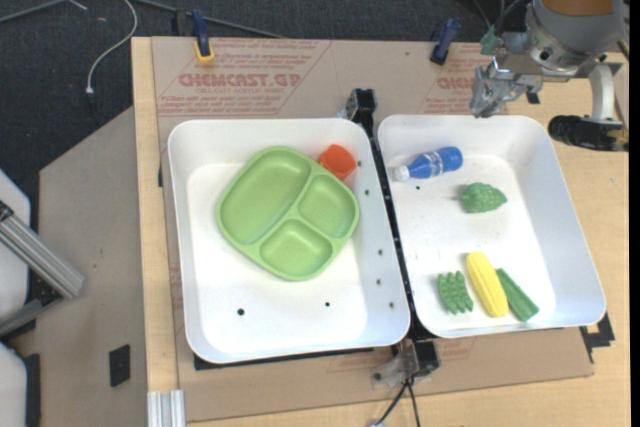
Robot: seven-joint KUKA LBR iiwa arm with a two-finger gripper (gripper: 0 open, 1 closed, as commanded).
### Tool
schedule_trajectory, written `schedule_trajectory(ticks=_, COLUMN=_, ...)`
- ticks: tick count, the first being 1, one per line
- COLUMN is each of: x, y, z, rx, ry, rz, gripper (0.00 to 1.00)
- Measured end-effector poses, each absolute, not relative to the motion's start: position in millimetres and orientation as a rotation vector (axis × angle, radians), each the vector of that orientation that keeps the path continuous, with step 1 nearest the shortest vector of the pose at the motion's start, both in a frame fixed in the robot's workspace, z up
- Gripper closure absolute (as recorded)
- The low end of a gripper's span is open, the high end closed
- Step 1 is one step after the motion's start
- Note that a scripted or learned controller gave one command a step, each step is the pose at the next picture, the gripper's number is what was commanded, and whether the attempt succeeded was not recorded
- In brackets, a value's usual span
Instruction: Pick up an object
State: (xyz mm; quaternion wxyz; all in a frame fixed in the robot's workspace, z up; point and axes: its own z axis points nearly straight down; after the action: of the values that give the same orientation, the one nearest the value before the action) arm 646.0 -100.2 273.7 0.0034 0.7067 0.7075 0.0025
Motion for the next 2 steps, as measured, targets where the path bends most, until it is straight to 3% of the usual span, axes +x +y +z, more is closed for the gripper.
schedule_trajectory(ticks=2, x=624.6, y=18, z=243, rx=2.218, ry=2.231, rz=-0.002, gripper=1.00)
